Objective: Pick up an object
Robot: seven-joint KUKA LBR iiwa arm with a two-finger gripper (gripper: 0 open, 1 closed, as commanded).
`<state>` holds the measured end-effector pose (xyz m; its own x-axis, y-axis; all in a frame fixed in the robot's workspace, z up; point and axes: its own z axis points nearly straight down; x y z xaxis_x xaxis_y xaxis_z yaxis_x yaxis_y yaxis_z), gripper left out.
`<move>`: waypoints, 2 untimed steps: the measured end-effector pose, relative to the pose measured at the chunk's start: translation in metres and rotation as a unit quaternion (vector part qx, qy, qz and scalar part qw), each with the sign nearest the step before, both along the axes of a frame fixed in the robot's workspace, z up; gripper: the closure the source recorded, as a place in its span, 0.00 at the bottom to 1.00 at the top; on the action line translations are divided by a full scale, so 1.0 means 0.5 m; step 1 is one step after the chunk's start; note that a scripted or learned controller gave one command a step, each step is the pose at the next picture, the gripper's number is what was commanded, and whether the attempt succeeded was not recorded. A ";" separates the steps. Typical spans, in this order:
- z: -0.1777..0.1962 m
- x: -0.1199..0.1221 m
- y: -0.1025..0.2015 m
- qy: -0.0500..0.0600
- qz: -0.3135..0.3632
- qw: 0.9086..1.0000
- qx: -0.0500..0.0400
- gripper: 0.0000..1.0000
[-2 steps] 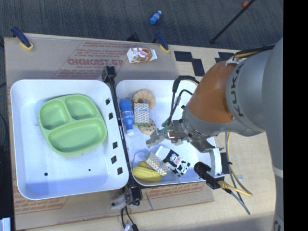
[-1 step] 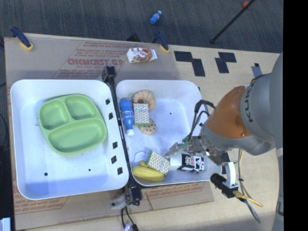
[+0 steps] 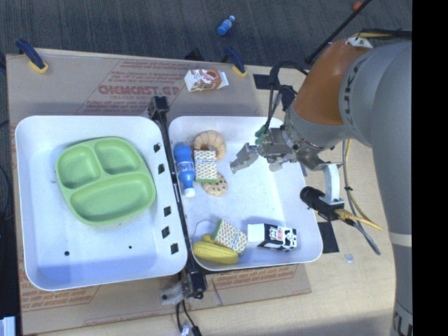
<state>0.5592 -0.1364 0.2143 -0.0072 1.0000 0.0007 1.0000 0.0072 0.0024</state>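
Nearest the bottom edge of the right bin (image 3: 308, 247), a yellow corn cob (image 3: 213, 252) lies against the front wall, with a small checkered packet (image 3: 231, 235) leaning on it. Just to its right sits a black-and-white toy cow (image 3: 274, 236). Farther up the same bin, beside the divider, a blue bottle (image 3: 184, 168) lies lengthwise. Next to it are a green patterned box (image 3: 205, 165), a chocolate chip cookie (image 3: 218, 185) and, beyond them, a doughnut (image 3: 209, 142). The gripper (image 3: 243, 161) hangs over the bare middle of this bin, right of the box and cookie and apart from them. Its fingers are spread, with nothing between them. The arm (image 3: 350, 89), grey with an orange band, enters from the right. Across the divider, the left bin (image 3: 42, 257) bears a green divided plate (image 3: 106, 179). Beyond both bins, a snack packet (image 3: 206, 80) rests on cardboard (image 3: 133, 82), and a small blue object (image 3: 225, 25) lies on the dark floor.
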 end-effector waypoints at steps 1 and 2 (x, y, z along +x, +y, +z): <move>-0.238 -0.069 0.091 0.004 -0.001 1.000 0.001 0.00; -0.103 -0.165 0.067 0.002 -0.002 1.000 0.000 0.00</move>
<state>0.4764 -0.1028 0.1631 -0.0038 1.0000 0.0009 1.0000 0.0038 -0.0018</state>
